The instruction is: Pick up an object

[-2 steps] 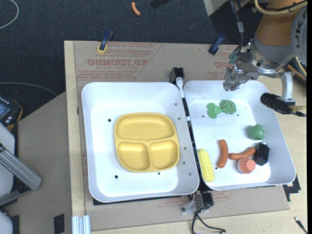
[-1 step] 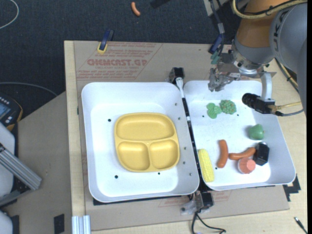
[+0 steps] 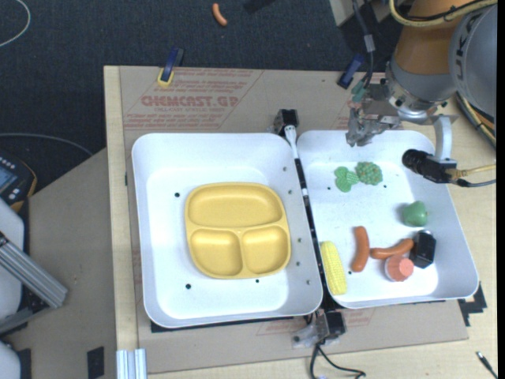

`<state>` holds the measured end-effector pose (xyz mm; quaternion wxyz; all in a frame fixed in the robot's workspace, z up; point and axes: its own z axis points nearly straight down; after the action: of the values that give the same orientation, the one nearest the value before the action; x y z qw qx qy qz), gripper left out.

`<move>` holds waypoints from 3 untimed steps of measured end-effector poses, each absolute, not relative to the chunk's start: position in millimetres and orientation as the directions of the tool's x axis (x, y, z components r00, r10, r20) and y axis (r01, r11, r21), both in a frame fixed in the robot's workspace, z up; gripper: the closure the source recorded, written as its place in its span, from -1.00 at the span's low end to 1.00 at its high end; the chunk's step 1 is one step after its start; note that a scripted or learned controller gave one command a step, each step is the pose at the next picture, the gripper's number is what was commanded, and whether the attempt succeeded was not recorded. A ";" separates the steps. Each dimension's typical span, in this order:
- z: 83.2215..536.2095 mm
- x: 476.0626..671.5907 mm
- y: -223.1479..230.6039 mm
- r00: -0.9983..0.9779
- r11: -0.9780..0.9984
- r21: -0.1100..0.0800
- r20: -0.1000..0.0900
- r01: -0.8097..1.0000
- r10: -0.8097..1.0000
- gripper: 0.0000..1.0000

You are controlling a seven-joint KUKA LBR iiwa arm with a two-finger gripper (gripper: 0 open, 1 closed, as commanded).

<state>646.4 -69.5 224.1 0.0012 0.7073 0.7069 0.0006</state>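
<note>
My gripper point(image 3: 359, 135) hangs over the far edge of the right bin point(image 3: 450, 279), above and a little behind the green broccoli pieces point(image 3: 357, 175). Nothing shows between its fingers. Lower in that bin lie a green round piece point(image 3: 413, 212), an orange sausage point(image 3: 360, 248), a second sausage point(image 3: 390, 250), a pink round piece point(image 3: 399, 269), a black block point(image 3: 423, 249) and a yellow corn cob point(image 3: 333, 266) by the left wall.
The left bin point(image 3: 158, 290) holds a yellow divided plate point(image 3: 237, 229). A black cylinder point(image 3: 426, 164) on a bracket juts over the right bin's far right side. Clamps sit on the board's far edge and between the bins.
</note>
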 end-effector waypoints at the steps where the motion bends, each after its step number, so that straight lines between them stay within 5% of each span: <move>1: 214.9 653.9 -64.1 -0.001 0.001 0.002 -0.002 1.000 1.000 1.00; 3: 233.6 646.9 -60.7 0.000 0.000 -0.001 0.000 1.000 1.000 1.00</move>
<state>646.9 -60.7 233.6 -0.0004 0.7071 0.7071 -0.0006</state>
